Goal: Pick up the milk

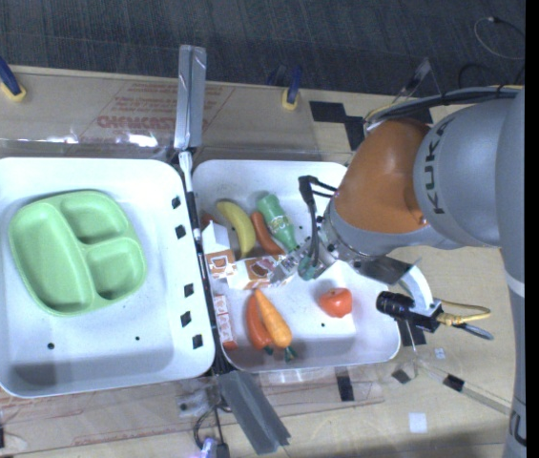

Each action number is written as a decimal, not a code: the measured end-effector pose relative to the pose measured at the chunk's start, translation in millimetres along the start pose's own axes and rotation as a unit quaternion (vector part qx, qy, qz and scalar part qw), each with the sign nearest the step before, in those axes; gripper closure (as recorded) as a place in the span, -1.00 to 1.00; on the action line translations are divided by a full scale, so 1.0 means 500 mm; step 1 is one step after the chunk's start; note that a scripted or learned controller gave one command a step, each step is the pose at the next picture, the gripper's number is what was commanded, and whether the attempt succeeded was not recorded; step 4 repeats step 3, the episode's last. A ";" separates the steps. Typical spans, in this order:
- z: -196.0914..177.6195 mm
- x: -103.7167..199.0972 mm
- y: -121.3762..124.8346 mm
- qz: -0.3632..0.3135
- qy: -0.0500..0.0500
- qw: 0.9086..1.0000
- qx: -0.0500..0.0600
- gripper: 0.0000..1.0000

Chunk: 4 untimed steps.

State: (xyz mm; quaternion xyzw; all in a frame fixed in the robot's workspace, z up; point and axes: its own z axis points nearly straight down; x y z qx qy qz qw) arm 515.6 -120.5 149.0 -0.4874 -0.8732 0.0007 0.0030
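At the left of the frame the left bin holds a green divided tray with bare white floor along its lower and right sides. In the right bin, the milk lies flat near the left wall, below the banana and above the carrots. The claw sits at the carton's right end beside the green bottle, its grip impossible to tell, with open floor around the tomato toward the lower right.
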 end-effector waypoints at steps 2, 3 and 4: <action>-0.103 0.189 0.028 -0.147 0.000 0.989 0.000 1.00; -0.121 0.188 0.030 -0.150 0.000 0.989 0.001 1.00; -0.121 0.188 0.030 -0.150 0.000 0.989 0.001 1.00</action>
